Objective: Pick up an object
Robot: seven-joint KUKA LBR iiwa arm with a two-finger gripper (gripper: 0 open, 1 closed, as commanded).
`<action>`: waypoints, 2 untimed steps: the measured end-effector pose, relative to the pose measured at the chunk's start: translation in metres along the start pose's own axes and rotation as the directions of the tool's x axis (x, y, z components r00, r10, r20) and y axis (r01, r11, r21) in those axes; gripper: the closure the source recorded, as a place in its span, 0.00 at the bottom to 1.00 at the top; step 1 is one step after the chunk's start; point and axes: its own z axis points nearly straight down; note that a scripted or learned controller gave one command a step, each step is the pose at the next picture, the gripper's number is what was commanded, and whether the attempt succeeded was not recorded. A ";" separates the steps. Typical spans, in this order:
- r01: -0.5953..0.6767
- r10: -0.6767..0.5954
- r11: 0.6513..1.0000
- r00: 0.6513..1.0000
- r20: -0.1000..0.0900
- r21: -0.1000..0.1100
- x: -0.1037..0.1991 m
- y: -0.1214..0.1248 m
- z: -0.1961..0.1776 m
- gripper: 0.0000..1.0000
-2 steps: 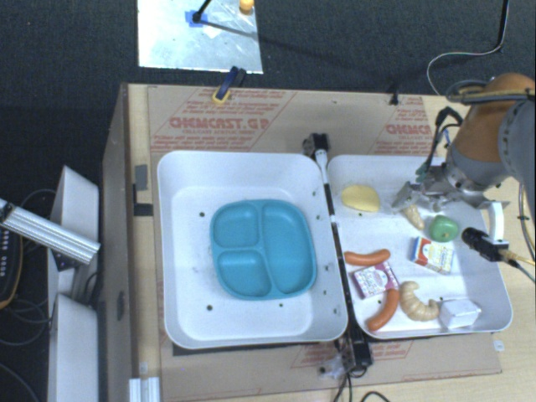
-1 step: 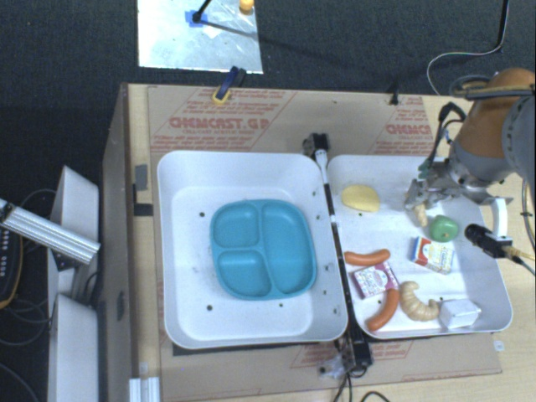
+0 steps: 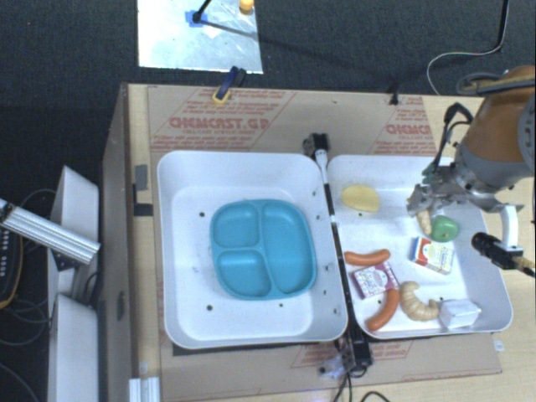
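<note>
Reaching into the right bin [image 3: 502, 296], claw [image 3: 425, 203] just above a green object [image 3: 445, 229] (finger spread unclear), nothing visibly held.

Smooth, glossy white plastic bins [image 3: 251, 170] hold a matt blue plastic tray [image 3: 262, 248]; brown printed cardboard [image 3: 251, 115] lies beneath.

— What sort of place is this?

— A robotics lab, I'd say. Two shallow white plastic bins [image 3: 251, 170] sit side by side on a brown cardboard sheet printed with red lettering [image 3: 226, 120], laid over dark grey carpet [image 3: 67, 57].

— Anything else?

— A grey and orange robot arm [image 3: 498, 132] reaches in, loose black cables [image 3: 502, 15] trail across the floor, and the small items are toy plastic foods [image 3: 368, 258].
</note>
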 end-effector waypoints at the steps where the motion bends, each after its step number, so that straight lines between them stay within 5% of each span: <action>1: 0.002 -0.002 1.000 1.000 -0.001 0.001 0.052 -0.018 -0.039 1.00; 2: 0.003 -0.003 1.000 1.000 -0.001 -0.001 0.123 -0.019 -0.097 1.00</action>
